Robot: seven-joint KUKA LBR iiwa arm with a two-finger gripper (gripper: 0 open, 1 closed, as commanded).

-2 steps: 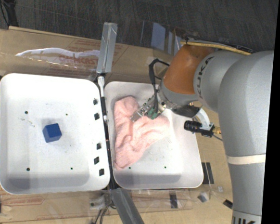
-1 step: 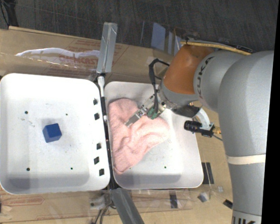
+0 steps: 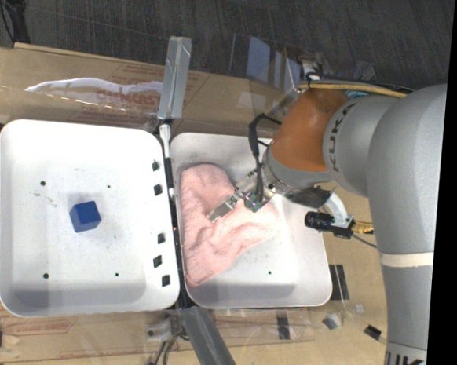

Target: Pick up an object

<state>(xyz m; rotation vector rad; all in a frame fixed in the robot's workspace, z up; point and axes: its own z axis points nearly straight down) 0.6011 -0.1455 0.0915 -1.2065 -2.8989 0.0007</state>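
Reaches in from the right over the right bin [image 3: 307,290], grey links filling that side, orange band [image 3: 307,137] just above the wrist. Gripper [image 3: 239,202] low over the pink cloth [image 3: 217,228], pointing down and to the left, one slim metal finger [image 3: 222,210] slanting out toward the cloth's middle fold. Appears to touch or nearly touch the fabric at the tip; cannot tell whether the fingers are spread or pressed together, since wrist and cable [image 3: 253,152] crowd the view and the second finger is not separable from the first. No fabric clearly seen pinched between them. Cloth lies crumpled along the left half of the right bin, upper lobe near the divider [image 3: 168,204], lower part spreading toward the bin's front, lying on the floor as far as visible. Sits alone in the left bin [image 3: 25,170], well apart from the gripper: a small blue cube [image 3: 86,215], resting on the white floor toward the middle. Brown cardboard [image 3: 80,72] behind both bins, with a strip of clear plastic [image 3: 94,90] lying on it.
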